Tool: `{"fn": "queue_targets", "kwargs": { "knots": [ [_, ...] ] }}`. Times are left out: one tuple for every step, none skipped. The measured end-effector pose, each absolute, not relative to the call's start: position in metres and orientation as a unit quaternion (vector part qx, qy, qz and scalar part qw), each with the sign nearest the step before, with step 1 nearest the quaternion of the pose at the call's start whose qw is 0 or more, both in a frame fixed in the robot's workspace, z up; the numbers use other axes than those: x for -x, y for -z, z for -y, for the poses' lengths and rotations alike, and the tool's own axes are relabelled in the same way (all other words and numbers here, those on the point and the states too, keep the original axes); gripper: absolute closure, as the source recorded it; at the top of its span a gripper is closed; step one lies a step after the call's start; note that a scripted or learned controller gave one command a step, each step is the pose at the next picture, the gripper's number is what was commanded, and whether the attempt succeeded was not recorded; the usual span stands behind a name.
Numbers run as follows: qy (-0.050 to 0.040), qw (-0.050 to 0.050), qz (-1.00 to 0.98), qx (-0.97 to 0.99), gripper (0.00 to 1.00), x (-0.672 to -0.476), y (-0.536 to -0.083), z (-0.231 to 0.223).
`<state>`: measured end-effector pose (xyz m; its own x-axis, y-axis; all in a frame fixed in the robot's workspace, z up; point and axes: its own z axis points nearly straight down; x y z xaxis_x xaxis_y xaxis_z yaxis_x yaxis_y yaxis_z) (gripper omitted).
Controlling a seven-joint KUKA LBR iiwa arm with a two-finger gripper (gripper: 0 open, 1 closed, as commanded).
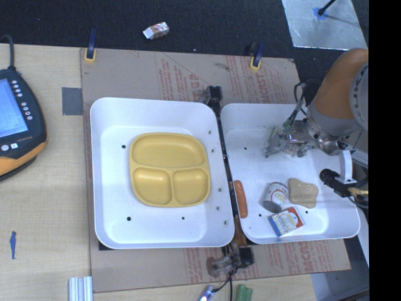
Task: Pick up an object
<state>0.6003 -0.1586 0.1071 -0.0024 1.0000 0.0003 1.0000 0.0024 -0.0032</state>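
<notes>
Gripper (279, 142) low in the upper part of the right bin (250, 121), can't tell finger state, nothing seen held. Bare floor to its left. Can (276, 195), tan block (304, 193) and small carton (286, 221) cluster near front rim; orange stick (240, 199) along left wall. Left bin (109, 168) has yellow tray (170, 168).

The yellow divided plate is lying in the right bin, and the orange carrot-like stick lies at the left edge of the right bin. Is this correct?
Not quite. The camera view shows the yellow divided plate in the left bin, not the right one. The rest holds: the orange stick lies at the left edge of the right bin.
</notes>
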Motion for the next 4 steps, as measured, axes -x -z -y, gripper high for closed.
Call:
{"fn": "queue_targets", "kwargs": {
  "knots": [
    [0.0009, -0.002, 0.709, 0.705, 0.0, -0.642, -0.096, 0.17],
    [-0.0001, 0.001, 0.708, 0.706, 0.0, -0.657, -0.112, 0.148],
    [0.0003, 0.0, 0.708, 0.706, 0.0, -0.658, -0.096, 0.153],
    [0.0, -0.003, 0.71, 0.705, 1.0, -0.659, -0.108, 0.155]
  ]
}}
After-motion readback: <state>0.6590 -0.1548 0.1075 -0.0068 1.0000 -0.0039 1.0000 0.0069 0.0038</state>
